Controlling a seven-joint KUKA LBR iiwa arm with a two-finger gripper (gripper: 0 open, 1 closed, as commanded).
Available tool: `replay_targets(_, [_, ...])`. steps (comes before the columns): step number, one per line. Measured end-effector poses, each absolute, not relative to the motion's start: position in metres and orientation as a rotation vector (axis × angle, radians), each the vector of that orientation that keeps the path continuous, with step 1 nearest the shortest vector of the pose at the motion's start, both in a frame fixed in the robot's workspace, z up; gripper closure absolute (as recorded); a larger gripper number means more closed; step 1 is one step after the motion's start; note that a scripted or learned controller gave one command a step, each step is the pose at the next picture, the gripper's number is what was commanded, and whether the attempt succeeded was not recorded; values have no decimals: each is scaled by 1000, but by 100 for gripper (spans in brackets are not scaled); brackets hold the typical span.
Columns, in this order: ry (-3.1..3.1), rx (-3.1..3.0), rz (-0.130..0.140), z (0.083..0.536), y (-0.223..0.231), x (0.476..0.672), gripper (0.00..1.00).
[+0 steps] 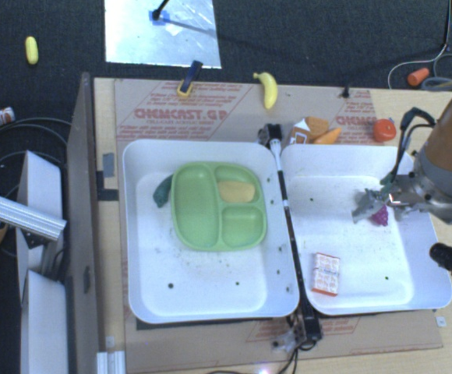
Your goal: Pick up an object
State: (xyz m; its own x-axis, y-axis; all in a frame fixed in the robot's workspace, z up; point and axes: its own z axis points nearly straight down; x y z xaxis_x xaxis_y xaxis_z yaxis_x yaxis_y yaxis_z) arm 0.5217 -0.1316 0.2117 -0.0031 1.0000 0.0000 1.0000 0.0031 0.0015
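Note:
My gripper (369,206) hangs low over the right side of the right bin (351,298), reaching in from the right. A small purple object (380,216) lies right beside and just below it; whether it is gripped is unclear. Near that bin's front left corner rests a small red-and-white box (326,274). In the left bin (203,294) a green divided plate (217,206) carries a yellow piece (236,190) in its upper right compartment. Against the plate's left edge sits a dark green item (162,190).
Behind the bins on the cardboard lie a banana (269,89), orange items (317,132) and a red-orange object (383,130). A black divider (285,209) runs between the bins. Cables and white boxes stand at the left of the bench.

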Motion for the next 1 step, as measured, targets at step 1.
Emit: replay_targets(1, [2216,2226,-5,115,-211,536,0])
